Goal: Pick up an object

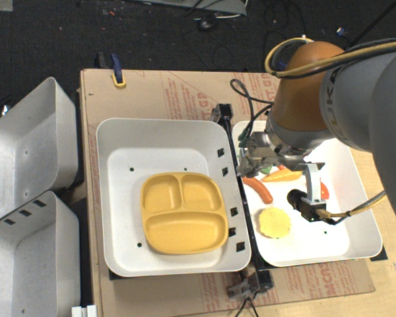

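Note:
In the right bin [356, 243] lie a red sausage-shaped piece [258, 189], an orange carrot-like piece [282, 175], a flat yellow round piece [275, 222] and a small red piece [325, 191] partly behind the arm's fittings. My gripper [256, 162] hangs low over the bin's left side, just above the upper end of the red sausage and beside the orange piece. The wrist's bulk hides its tip. I see nothing lifted off the bin floor.
The left bin [112, 177] holds a yellow divided plate [183, 212]. A dark divider with clips [232, 177] runs between the bins. A black fitting with cable [305, 205] hangs off the arm over the right bin. White housings [26, 177] stand at the far left.

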